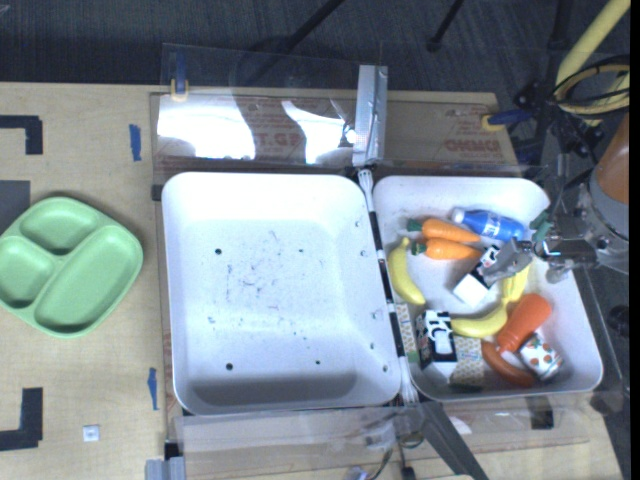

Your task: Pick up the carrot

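My claw [510,258], its opening impossible to tell, hovers just right of the small orange plastic carrot [447,242], lying lengthwise left-to-right.

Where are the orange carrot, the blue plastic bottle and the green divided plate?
orange carrot [452,243], camera view, middle of its body.
blue plastic bottle [492,224], camera view, middle of its blue side.
green divided plate [66,264], camera view, ridge between compartments.

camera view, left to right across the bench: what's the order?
Green divided plate → left white bin → banana → carrot → blue bottle → pincer reaching in from the right.
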